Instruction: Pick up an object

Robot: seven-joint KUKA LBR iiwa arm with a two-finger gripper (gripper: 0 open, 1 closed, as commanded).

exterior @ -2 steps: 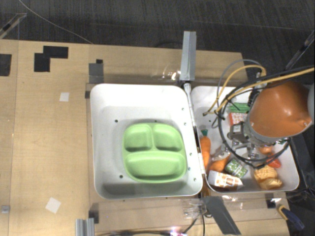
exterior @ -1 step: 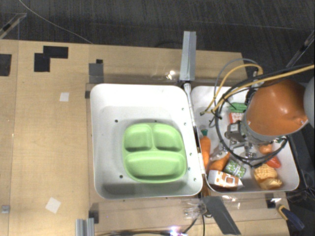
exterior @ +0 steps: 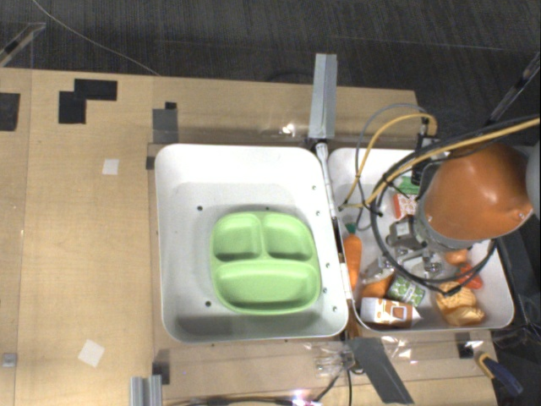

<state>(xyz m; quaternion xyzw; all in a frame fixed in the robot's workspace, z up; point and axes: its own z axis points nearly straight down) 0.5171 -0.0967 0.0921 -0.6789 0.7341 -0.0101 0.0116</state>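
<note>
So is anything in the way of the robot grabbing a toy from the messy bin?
Its own arm and cables hang over the right bin, hiding the spot under the gripper. Around it lie a carrot, a small carton and other bits, crowded close together. I cannot tell what lies directly beneath.

Well to the left of the claw, a green divided plate lies flat in the left white bin, three compartments facing up. The wooden bench beyond it carries black square markings and small pale tags. Dark carpet lies beyond the bench's far edge.
</note>
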